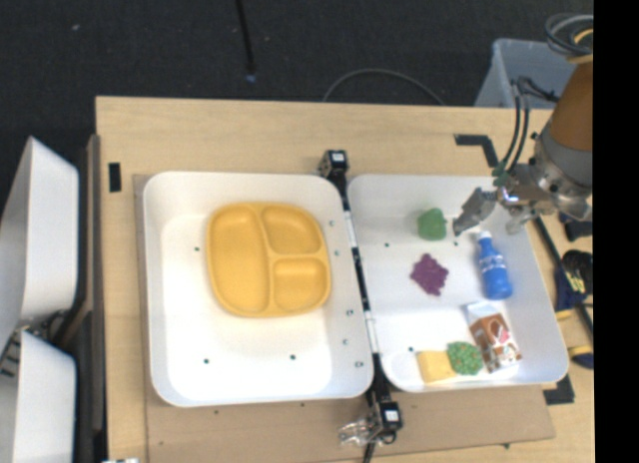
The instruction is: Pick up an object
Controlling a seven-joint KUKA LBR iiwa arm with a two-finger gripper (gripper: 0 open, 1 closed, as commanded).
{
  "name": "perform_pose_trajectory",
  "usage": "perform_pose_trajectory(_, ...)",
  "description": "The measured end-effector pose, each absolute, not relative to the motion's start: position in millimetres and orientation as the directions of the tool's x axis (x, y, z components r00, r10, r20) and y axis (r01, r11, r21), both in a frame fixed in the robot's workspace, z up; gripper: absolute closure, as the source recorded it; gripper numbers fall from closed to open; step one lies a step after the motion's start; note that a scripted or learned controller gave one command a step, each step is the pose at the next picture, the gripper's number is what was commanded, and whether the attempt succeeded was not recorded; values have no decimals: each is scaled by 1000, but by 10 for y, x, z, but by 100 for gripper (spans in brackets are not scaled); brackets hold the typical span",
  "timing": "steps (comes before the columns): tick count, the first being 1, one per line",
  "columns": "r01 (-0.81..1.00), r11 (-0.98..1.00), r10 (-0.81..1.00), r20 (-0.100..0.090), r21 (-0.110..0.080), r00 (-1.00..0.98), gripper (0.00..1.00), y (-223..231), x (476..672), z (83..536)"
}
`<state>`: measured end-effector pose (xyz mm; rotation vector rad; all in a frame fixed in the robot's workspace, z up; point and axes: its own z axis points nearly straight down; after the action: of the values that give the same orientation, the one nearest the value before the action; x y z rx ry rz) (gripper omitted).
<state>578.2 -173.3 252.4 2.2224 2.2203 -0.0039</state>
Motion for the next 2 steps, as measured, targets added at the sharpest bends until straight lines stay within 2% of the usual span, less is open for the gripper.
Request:
perform_pose_trajectory(1, 1000, -2, 1000, -2, -3, 2, 0, -1794, 5849, 1939)
perform_pose_trajectory(2, 1000, -2, 1000, -3, -1, 2, 0, -1891, 5833, 1483)
